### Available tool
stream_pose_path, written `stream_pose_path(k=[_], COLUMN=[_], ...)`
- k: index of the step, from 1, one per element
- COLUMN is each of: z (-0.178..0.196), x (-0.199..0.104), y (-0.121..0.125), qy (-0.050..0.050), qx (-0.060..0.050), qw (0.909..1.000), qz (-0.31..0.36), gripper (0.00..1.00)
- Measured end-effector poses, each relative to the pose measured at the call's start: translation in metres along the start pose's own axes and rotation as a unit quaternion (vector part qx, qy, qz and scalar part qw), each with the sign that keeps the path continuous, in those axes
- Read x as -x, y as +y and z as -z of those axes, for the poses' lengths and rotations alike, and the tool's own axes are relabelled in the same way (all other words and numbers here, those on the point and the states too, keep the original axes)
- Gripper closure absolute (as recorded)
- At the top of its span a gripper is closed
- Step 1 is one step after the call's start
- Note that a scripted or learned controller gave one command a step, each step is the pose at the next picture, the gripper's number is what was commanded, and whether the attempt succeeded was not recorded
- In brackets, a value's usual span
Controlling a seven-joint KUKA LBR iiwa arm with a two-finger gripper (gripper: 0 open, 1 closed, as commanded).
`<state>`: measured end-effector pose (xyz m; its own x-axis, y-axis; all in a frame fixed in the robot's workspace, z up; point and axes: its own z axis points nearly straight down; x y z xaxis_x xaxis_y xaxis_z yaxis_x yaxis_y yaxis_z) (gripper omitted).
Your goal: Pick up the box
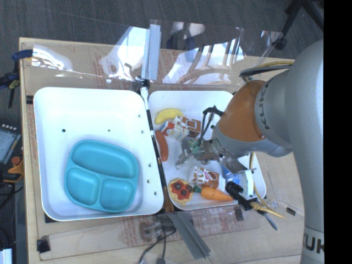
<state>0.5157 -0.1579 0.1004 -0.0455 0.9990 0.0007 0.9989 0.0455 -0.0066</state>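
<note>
So the big grey arm with the orange band (286, 109) is reaching in from the right and hanging over the right shallow white bin (165, 100). Left shallow white bin (49, 109) is holding a light blue three-section plastic tray (102, 175). The gripper (192, 150) is sitting mid-bin among the toys; can't tell its state. Two small red-and-white printed boxes: one (181, 127) lying just above the gripper by a yellow toy banana (168, 115), the other (205, 176) below, next to an orange toy carrot (215, 194) and a little pizza slice (181, 190).

Arm (275, 114) over right bin's (165, 100) far side, pincer hidden.
</note>
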Motion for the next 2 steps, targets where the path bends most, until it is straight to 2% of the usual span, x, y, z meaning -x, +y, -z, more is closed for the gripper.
stream_pose_path(k=[1,2], z=[-0.008,-0.01], x=[-0.013,-0.037], y=[-0.037,-0.038], qy=[0.0,0.0], qx=[0.004,0.001], qw=[0.9998,0.9982], qz=[0.017,0.061], gripper=[0.0,0.0])
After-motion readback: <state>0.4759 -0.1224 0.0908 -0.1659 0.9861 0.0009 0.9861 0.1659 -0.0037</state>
